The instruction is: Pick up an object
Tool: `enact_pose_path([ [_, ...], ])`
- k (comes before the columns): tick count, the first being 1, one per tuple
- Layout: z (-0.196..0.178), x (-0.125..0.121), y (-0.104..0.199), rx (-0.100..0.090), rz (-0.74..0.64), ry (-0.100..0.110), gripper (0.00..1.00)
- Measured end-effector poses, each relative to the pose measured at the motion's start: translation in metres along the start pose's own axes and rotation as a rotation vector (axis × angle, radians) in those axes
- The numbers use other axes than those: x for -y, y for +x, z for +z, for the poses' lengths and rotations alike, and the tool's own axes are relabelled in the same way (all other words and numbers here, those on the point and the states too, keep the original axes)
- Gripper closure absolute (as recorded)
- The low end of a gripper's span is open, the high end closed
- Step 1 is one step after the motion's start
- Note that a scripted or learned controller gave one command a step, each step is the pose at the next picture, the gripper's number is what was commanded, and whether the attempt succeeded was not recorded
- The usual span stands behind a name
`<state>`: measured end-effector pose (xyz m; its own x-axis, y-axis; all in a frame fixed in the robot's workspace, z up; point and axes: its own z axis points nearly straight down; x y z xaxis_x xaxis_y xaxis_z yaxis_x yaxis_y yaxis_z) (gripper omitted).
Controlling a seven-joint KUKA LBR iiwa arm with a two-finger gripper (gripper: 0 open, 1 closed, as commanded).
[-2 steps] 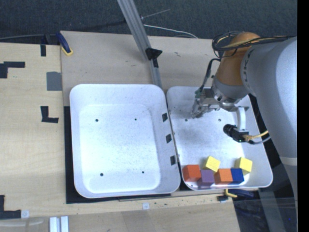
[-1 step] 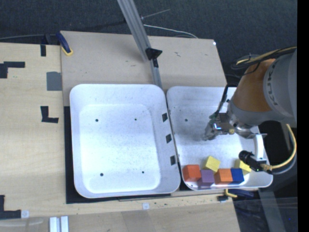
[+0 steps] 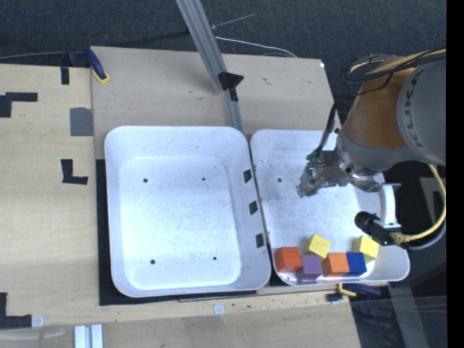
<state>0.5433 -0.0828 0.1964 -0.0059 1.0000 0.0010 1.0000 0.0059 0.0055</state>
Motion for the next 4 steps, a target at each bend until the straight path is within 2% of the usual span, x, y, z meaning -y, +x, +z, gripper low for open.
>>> enact_pose_path([
  [1, -0.097, -0.037, -0.028, 0.004, 0.005, -0.003, 1.0],
  [2, -0.102, -0.035, -0.026, 0.003, 0.003, 0.007, 1.0],
  [3, 0.01, -0.061, 0.031, 0.0, 0.002, 0.014, 1.0],
  [4, -0.005, -0.062, 0.029, 0.001, 0.003, 0.008, 1.0],
])
